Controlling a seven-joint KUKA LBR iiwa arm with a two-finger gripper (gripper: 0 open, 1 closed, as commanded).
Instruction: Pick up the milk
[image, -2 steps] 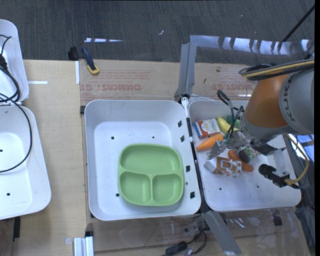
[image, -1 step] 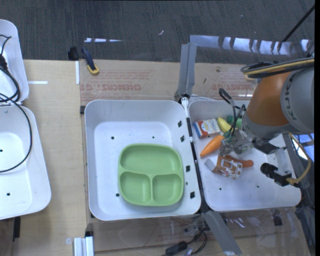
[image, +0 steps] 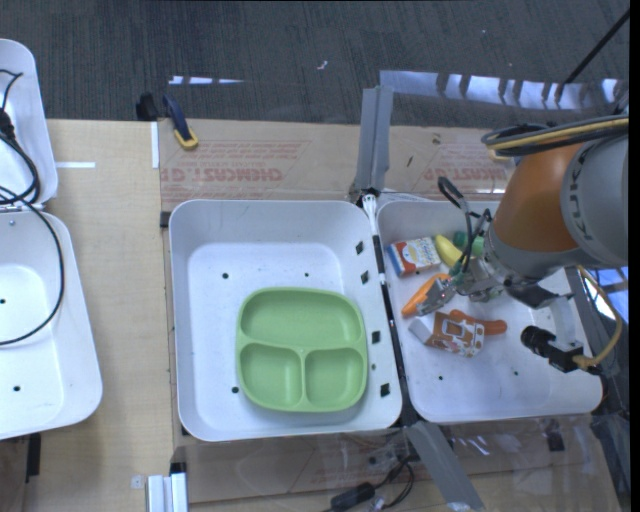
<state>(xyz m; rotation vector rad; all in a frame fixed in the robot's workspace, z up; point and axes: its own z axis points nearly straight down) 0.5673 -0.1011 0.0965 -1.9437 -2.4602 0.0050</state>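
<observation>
Pale wood and brown cardboard make up the table (image: 120, 300), which carries two shallow white bins side by side. The grey arm (image: 590, 210) with its orange band comes in well to the right of the green divided plate (image: 302, 348) and bends down over the right bin (image: 500, 400). The left bin (image: 200, 250) holds the green divided plate, which lies flat in the part nearest the camera.

Right of the plate, past the wall where the two bins meet, the gripper (image: 468, 283) hangs low among a cluster of small things. Whether it is open or closed cannot be told, since the wrist hides its tip, and nothing can be seen gripped in it.

The milk (image: 412, 256), a small carton with a white and blue face, lies on the right bin's floor, right of the plate and further from the camera, just left of the gripper and apart from it. A brown packet (image: 458, 333) lies right of the plate, on the near side of the gripper. A yellow piece (image: 447, 250) rests against the milk's right side. An orange carrot-like piece (image: 425, 297) lies between the milk and the brown packet.
</observation>
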